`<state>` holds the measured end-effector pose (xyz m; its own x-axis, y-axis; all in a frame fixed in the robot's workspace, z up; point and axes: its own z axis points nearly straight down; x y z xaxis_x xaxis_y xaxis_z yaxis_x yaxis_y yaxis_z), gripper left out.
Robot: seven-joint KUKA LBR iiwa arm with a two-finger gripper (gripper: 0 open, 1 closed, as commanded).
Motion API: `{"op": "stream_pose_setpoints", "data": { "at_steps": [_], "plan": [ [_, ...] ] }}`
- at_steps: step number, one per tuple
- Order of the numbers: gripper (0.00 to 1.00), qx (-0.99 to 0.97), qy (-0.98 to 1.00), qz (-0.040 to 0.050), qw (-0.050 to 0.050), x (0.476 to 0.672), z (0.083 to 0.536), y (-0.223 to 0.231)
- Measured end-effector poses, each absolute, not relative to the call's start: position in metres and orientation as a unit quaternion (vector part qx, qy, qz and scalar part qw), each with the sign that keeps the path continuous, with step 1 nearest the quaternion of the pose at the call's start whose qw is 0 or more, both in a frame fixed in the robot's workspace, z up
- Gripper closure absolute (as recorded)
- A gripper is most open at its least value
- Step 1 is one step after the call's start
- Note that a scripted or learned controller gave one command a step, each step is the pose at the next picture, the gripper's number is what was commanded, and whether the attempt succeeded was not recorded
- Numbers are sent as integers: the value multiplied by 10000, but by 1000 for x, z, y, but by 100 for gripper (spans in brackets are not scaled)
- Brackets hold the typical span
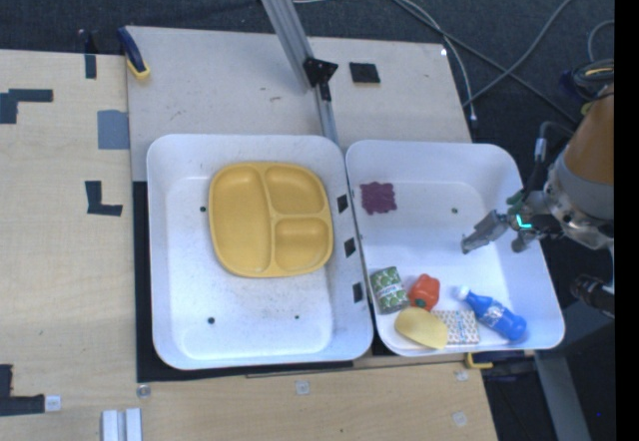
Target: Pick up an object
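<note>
My gripper hangs over the right side of the right bin, its two fingers spread open with nothing between them. Below it, along the bin's front, lie a blue bottle, a yellow lemon-shaped piece, an orange-red object, a green patterned packet and a small pale speckled pad. A purple object rests near the bin's back left. The gripper is above and right of the front cluster, touching none of it.
The left bin holds a yellow divided plate. A slanted metal pole rises behind the bins. Cables run over the dark floor at the back right.
</note>
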<state>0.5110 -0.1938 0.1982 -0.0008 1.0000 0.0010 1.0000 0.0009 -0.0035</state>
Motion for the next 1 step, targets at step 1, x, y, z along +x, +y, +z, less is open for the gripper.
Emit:
{"op": "stream_pose_setpoints", "data": {
  "at_steps": [1],
  "plan": [
    [0,-7067,-7075,6,9,511,199,-194]
  ]
}}
